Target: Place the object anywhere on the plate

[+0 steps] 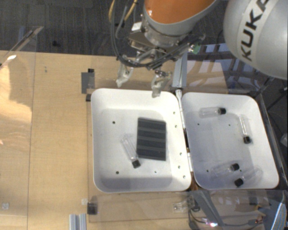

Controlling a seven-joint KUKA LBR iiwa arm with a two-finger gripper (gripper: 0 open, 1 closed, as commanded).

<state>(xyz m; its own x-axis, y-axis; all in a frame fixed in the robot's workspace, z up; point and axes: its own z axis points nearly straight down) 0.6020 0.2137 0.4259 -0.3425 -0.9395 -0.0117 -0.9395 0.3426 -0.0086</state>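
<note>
While the grey-and-orange KUKA arm (180,13) hangs over the left white shallow bin's (103,134) far rim, its two-finger gripper (139,83) is spread apart w/ nothing between. Dark ribbed rectangular plate (151,139) sits mid-bin; clear plastic vial w/ black cap (129,152) touches plate's left edge, long axis diagonal, toward the camera from the gripper.

bright, even overhead light; glare on the bench (18,96), soft shadows.
</note>
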